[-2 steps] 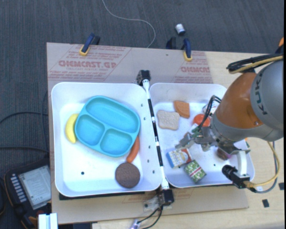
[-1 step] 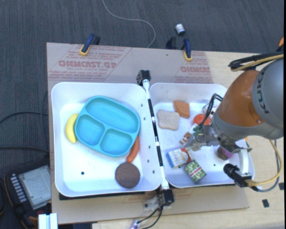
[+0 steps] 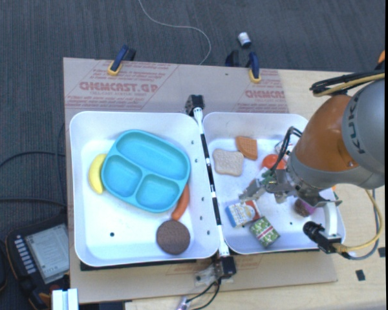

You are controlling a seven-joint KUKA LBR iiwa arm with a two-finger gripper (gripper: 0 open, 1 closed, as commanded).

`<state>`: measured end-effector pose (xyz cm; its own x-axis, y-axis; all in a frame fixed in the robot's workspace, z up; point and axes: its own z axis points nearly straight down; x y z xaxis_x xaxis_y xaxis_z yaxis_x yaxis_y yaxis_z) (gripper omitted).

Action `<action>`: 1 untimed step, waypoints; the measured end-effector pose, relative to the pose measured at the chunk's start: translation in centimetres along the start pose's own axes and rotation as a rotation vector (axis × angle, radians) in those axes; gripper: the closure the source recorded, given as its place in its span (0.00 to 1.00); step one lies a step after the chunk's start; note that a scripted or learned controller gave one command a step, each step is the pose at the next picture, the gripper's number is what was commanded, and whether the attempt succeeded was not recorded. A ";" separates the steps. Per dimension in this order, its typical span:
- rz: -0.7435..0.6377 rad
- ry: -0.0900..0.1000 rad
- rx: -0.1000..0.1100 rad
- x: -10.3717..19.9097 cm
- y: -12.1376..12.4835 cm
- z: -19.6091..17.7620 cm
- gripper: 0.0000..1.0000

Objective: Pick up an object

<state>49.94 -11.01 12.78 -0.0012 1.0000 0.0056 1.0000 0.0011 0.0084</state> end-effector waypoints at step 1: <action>0.002 -0.005 0.008 1.5 2.3 4.1 0.00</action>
<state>52.25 -9.44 8.72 0.0004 1.0000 0.0003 1.0000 -0.0004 0.0007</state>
